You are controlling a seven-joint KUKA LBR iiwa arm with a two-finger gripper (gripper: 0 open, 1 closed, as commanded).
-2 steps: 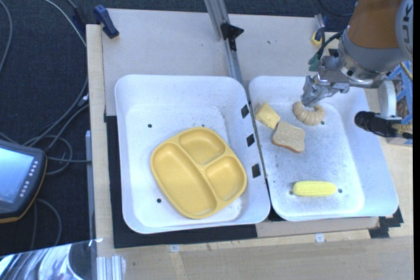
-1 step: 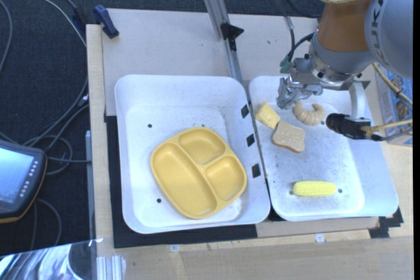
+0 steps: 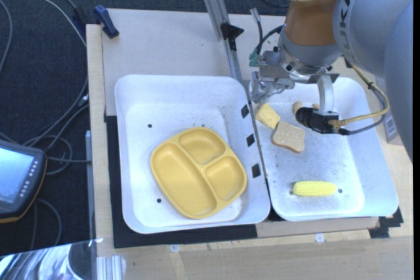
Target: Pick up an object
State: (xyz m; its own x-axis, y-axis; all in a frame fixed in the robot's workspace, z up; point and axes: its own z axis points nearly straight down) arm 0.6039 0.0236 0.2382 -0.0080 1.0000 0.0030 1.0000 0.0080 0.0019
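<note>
From above, the grey two-finger gripper [image 3: 262, 96] hangs over the right white plastic bin [image 3: 367, 197] near its far left corner; whether its fingers are apart or closed cannot be told. Just below lie a yellow cheese-like wedge [image 3: 268, 117] and a tan bread slice [image 3: 289, 136]. A yellow corn cob [image 3: 315, 189] lies near the front edge. A yellow three-compartment plastic plate [image 3: 198, 171] sits in the left white bin [image 3: 134, 108].

Right bin [image 3: 367, 203]: pale yellow cheese wedge [image 3: 267, 116] near its upper left; tan bread slice [image 3: 289, 136] just beside it, lying flat; yellow corn cob [image 3: 314, 189] lower centre, lying sideways.
</note>
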